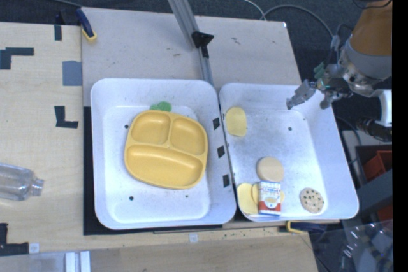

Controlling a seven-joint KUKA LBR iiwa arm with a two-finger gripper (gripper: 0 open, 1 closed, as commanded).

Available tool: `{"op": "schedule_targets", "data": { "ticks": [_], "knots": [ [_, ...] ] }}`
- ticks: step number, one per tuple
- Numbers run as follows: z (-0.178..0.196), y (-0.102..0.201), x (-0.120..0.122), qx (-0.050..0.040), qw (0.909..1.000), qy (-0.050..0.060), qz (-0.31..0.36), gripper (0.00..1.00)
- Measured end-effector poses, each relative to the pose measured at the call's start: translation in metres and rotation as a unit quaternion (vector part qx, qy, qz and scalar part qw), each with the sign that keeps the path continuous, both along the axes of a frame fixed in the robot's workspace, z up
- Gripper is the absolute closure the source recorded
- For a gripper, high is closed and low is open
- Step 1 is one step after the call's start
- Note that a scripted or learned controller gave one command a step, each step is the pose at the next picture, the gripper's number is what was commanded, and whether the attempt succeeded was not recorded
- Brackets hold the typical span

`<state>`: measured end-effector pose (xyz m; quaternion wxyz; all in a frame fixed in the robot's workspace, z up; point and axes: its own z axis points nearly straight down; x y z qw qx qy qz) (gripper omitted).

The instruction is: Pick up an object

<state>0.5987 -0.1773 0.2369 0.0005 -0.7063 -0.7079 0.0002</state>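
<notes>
My gripper (312,99) hangs over the far right edge of the right bin (331,156), open, with nothing between its fingers. Below it in that bin lie a pale yellow oval piece (236,121), a tan round piece (270,169), a small white and orange carton (271,198), a yellow wedge (247,199) and a chocolate-chip cookie (312,200). The nearest of them, the tan round piece, sits well to the front left of the gripper. The left bin (102,156) holds a yellow divided plate (167,148), with a small green item (162,106) peeking out behind it.
A slanted metal pole (178,0) rises behind the bins. A clear plastic bottle (18,183) lies on the wooden bench at the left. A yellow and blue clip (86,25) sits at the back left. The arm's orange band (373,32) is at the right edge.
</notes>
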Motion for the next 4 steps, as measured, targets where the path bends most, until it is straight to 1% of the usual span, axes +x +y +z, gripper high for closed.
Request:
{"op": "schedule_targets", "data": {
  "ticks": [1, 2, 3, 4],
  "knots": [
    [0.000, 0.000, 0.000, -0.0001, 1.0000, 0.000, 0.000, 0.00],
    [0.010, 0.001, 0.001, 0.0003, 1.0000, 0.000, 0.002, 1.00],
    [0.009, 0.001, 0.000, 0.0002, 1.0000, 0.000, 0.001, 0.00],
    [0.019, 0.003, 0.001, 0.0008, 1.0000, 0.000, 0.003, 1.00]
  ]
}}
